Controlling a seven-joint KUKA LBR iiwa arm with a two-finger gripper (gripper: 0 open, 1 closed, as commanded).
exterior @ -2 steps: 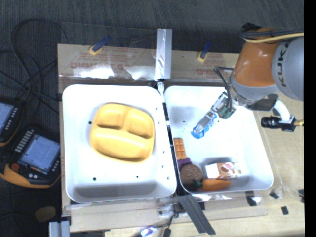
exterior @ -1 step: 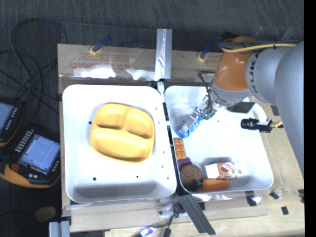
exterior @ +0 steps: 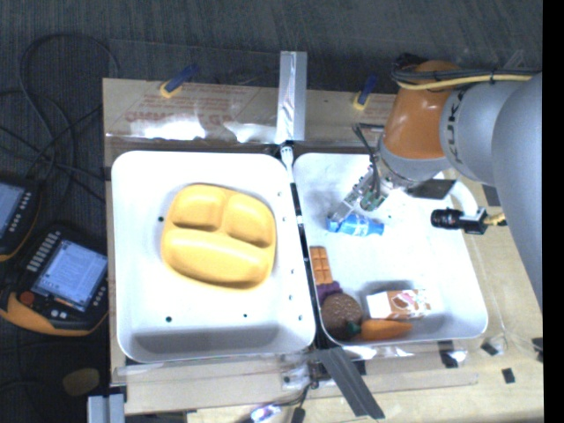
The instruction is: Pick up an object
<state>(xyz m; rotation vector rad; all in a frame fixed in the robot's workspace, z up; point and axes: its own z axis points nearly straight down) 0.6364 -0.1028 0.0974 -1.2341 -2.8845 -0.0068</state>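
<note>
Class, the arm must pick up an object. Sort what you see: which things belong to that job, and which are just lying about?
Job: pincer, blue packet under it, right bin.

Lying about: yellow tray, brown cookie, carrot, small carton, handheld pendant.

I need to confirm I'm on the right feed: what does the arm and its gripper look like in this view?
The arm is a bulky rounded grey body with dark lettering on its side, and an orange band above the wrist. A yellow-and-black cable runs over the top of the orange section. The gripper is small, metallic grey, with slim fingers.
</note>
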